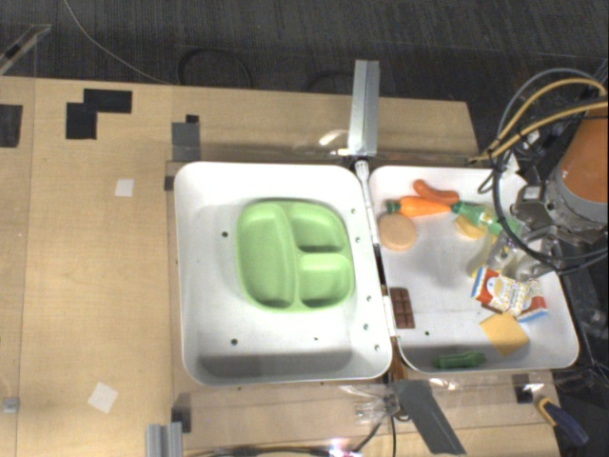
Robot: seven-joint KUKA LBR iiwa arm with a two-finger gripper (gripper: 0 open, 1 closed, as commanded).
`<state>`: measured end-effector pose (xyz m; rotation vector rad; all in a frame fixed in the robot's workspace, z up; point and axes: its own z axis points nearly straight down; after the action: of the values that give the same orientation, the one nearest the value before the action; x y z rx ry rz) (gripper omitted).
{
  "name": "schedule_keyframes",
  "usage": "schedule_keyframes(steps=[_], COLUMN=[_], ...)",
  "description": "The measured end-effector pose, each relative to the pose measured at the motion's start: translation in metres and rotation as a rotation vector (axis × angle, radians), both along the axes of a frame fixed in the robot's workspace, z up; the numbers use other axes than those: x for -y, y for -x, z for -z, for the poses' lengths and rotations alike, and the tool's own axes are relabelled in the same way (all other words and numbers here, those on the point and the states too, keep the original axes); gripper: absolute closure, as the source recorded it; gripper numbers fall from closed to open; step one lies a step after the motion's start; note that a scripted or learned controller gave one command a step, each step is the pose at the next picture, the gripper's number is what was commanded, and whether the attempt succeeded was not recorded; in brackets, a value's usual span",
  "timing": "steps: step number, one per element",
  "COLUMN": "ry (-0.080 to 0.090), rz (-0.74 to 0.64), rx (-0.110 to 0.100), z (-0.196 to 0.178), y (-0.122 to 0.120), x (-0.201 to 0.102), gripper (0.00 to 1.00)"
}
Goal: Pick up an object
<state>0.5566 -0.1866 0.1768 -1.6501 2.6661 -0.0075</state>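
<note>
My gripper [501, 252] hangs low over the right bin [433, 312], near its right wall; jaw state: cannot tell, cables blur it. Just below lies a red-white packet [506, 293], beside a yellow wedge [503, 332], the likeliest targets. Carrot [422, 208], sausage [435, 192] and cookie [398, 232] sit farther off. Left bin [205, 255] holds a green tray [291, 253].

right bin [433, 336] centre: open | far edge: carrot [424, 208], cookie [399, 232]
</note>
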Motion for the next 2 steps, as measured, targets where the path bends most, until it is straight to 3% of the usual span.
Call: schedule_keyframes(steps=[1, 2], ry=[-0.002, 0.003], rz=[-0.003, -0.094], rx=[0.001, 0.008], z=[0.000, 0.085], y=[-0.001, 0.030], x=[-0.002, -0.023], gripper=[0.00, 0.00])
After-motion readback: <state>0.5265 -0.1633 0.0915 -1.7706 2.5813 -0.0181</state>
